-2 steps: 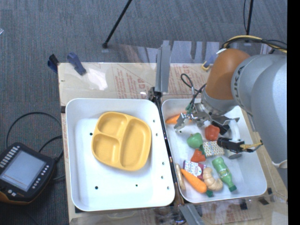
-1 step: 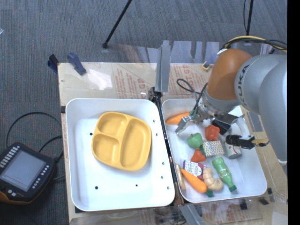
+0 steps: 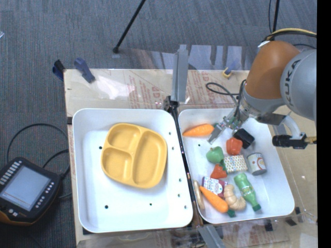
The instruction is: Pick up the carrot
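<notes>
Item: carrot [image 3: 198, 130], lying at 10 o'clock in the right bin [image 3: 282, 174], not yet lifted; the grasp and the lift are both left to do. My gripper [image 3: 220, 130] sits just beside its 3 o'clock tip, fingers parted, holding nothing. My arm [image 3: 274, 76] slants in from 2 o'clock, wrist low.

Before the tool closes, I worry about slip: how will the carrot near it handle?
The carrot looks like smooth moulded plastic, so probably stiff and light. Its tapered, rounded shape may roll or squirt sideways on the right bin. The tool sits beside its thick end.
</notes>
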Motion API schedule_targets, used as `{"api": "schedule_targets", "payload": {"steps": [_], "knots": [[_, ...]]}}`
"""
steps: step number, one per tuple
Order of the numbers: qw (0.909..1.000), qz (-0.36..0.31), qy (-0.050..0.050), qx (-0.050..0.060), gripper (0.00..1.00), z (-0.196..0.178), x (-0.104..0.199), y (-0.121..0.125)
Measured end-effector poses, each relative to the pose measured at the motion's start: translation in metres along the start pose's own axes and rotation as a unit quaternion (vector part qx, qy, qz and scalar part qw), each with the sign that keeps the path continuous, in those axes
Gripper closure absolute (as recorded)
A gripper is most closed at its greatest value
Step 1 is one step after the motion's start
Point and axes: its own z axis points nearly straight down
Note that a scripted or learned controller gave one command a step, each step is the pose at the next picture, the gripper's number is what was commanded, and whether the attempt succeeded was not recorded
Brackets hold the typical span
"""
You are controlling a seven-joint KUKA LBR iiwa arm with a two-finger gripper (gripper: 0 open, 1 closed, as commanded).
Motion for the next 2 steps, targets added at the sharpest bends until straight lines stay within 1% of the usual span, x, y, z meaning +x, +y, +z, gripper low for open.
{"api": "schedule_targets", "payload": {"steps": [1, 2], "knots": [[0.9947, -0.103, 0.001, 0.004, 0.00, 0.047, 0.026, 0.017], [0.9955, -0.095, -0.001, -0.001, 0.00, -0.008, 0.027, 0.014]]}}
